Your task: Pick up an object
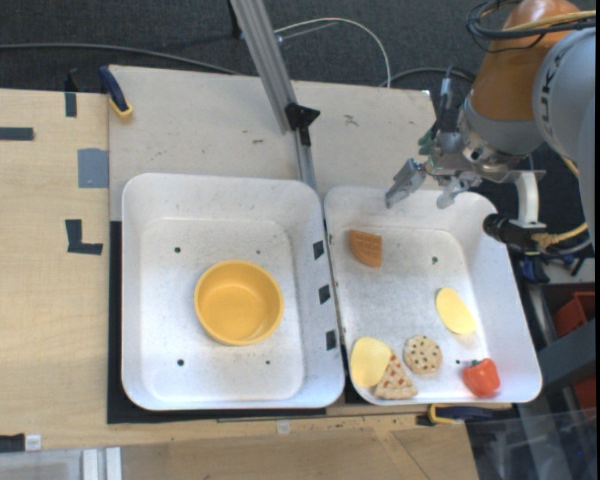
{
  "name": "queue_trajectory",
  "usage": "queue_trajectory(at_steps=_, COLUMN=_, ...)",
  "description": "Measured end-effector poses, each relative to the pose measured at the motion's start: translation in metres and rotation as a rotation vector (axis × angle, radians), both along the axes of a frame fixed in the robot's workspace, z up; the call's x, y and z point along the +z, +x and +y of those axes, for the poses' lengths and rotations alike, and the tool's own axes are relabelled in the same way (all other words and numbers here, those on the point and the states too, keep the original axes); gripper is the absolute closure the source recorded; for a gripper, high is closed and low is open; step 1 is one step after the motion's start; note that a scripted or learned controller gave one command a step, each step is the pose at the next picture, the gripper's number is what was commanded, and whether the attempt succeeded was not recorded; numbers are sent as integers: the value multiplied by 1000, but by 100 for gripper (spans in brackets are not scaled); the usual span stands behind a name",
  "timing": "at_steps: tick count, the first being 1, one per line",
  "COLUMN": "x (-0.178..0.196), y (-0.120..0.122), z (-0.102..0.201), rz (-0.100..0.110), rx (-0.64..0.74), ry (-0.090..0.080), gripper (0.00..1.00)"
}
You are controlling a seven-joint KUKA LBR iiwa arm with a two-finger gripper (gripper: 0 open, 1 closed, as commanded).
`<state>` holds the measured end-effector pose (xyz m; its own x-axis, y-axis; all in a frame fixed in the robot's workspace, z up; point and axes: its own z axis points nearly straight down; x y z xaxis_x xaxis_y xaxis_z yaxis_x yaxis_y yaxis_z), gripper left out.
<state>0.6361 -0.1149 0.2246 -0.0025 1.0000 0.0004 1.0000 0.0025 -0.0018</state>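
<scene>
The nearest candidate is the bread piece (366,248), an orange-brown wedge lying flat near the far left of the right bin (500,268), clear of everything else. Judged from its look it is a light, rigid toy food with a blunt thick edge; a grip across its short width should hold, though a smooth plastic skin could slip under a shallow bite.

Other items sit toward the near edge of the same bin. A yellow disc (456,311) lies alone at the right. A second yellow disc (370,360) touches a pizza slice (394,380), which in turn touches a cookie (421,354). All four are thin and flat, poor for a pinch from above, and the clustered three would crowd the fingers. A red piece (482,376), possibly a pepper or strawberry, sits in the near right corner, close to the wall.

The gripper (426,193) hangs above the far rim of the right bin, fingers spread apart, nothing between them. It stands near the bread piece but beyond it.

The left bin (150,268) carries a yellow bowl (239,301), upright, near centre; its rim offers a hold but it is well apart from the gripper.
</scene>
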Motion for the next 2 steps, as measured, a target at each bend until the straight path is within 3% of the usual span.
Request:
queue_trajectory(at_steps=1, x=0, y=0, z=0, rz=0, rx=0, ry=0, gripper=0)
queue_trajectory(at_steps=2, x=-51, y=4, z=-8, rz=4, rx=-1, ry=-1, gripper=0)
